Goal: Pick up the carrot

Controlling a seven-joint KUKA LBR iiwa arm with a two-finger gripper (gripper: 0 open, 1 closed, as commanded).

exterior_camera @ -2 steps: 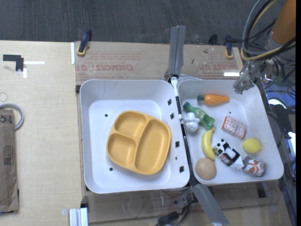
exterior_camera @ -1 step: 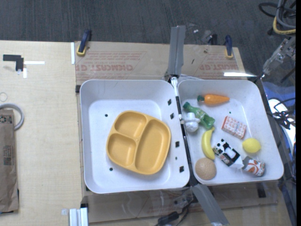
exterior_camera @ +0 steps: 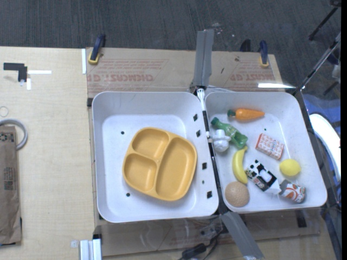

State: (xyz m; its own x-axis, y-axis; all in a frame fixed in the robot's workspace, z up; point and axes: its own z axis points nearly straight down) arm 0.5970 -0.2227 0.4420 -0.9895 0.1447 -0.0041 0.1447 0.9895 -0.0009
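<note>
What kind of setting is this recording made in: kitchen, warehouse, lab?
Most likely a robotics lab bench, not a kitchen: two white bins clamped to a cardboard-covered table, toy food such as a carrot and a banana, and a yellow divided plate.

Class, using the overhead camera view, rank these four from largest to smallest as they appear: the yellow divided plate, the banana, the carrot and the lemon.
1. yellow divided plate, by far the largest.
2. banana and carrot: they look about the same length, so I would not rank one over the other.
3. lemon, the smallest.
</note>
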